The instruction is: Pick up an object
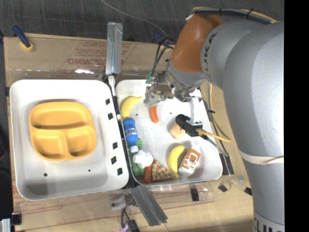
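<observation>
hand (153, 98) low in right bin (212, 170), orange carrot-like toy (154, 114) just below it, grip state unclear

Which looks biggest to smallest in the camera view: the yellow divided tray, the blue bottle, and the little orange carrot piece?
1. Yellow divided tray, by far the largest, in the left bin.
2. Blue bottle, along the right bin's left wall.
3. Orange carrot piece, the smallest, just below the gripper.
</observation>
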